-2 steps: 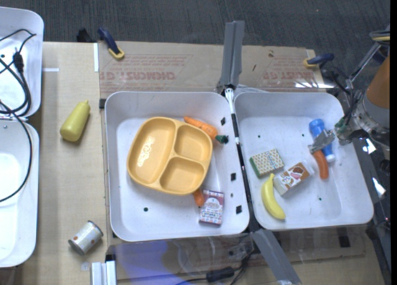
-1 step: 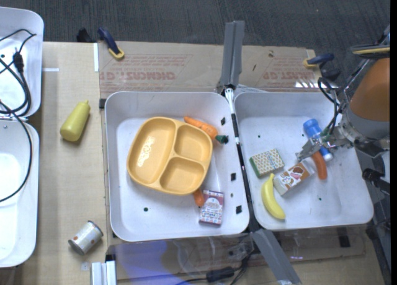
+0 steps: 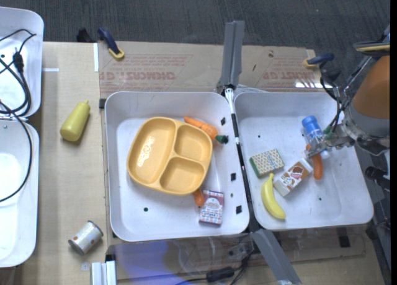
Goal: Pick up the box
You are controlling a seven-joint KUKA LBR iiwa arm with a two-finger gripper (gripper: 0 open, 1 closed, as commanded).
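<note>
From here the pick looks not yet made. The box (image 3: pixel 292 178) I take as the target, the small brown-and-white carton, lies flat on the floor of the right bin (image 3: pixel 347 219), right of centre in the frame, touching or just beside the banana (image 3: pixel 272 198) at its lower left. There are other boxes too: a green checked one (image 3: pixel 267 162) just to its upper left, and a red-and-white one (image 3: pixel 211 207) in the left bin (image 3: pixel 118 153) below the yellow plate (image 3: pixel 170 155), so which one the task means I cannot settle.

The gripper (image 3: pixel 322 147) sits low at the right side of the right bin, close above an orange carrot (image 3: pixel 318 167) and beside a blue bottle (image 3: pixel 311 129), near the brown box's upper right corner but not on it. I cannot tell whether the jaws are apart or together; they are too small and cluttered against the bottle and cables. Nothing shows plainly between them.

What is left, as I judge it: centre over the box, descend, close, lift.
</note>
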